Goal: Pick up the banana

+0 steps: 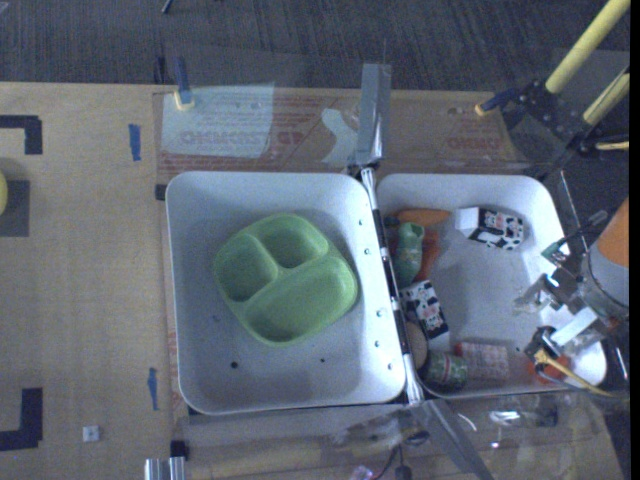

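Observation:
I cannot make out a banana for certain. A pale tan curved thing [414, 342] lies against the divider in the right bin [520, 196], partly under a cow-patterned carton [427, 308]; it may be the banana. My gripper [550, 320] hangs over the right bin's right side, near its front corner, well to the right of that tan thing. The grey arm with its orange band [612, 240] comes in from the right edge. Nothing shows held in the gripper.
The left bin [200, 358] holds a green divided plate [286, 277]. In the right bin lie an orange item [428, 219], a green bottle [408, 251], a second cow-patterned carton [494, 226], a green can [446, 369] and a pinkish box [486, 357].

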You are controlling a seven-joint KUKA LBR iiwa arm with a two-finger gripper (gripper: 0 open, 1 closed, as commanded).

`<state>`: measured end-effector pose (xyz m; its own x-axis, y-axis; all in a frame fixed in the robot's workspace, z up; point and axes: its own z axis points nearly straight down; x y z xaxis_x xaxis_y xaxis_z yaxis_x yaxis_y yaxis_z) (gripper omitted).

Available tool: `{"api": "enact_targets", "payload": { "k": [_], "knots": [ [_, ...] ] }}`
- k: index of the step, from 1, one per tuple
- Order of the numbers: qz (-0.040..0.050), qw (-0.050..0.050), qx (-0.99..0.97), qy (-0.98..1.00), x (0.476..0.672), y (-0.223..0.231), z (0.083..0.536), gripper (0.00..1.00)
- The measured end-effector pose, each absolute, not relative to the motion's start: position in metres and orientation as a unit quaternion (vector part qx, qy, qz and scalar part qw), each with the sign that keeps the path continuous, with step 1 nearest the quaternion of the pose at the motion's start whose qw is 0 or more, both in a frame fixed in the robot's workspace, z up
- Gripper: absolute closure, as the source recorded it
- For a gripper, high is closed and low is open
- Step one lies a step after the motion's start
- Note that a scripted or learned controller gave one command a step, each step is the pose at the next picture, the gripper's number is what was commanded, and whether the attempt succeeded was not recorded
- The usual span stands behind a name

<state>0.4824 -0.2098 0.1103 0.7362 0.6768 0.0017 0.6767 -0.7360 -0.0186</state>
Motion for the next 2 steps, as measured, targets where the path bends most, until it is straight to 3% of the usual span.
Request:
{"api": "enact_targets", "payload": {
  "k": [1, 2],
  "knots": [
    [-0.0008, -0.001, -0.944, -0.329, 0.481, -0.14, 0.085, 0.0],
    [0.0046, 0.002, -0.962, -0.272, 0.484, -0.042, 0.181, 0.0]
  ]
}}
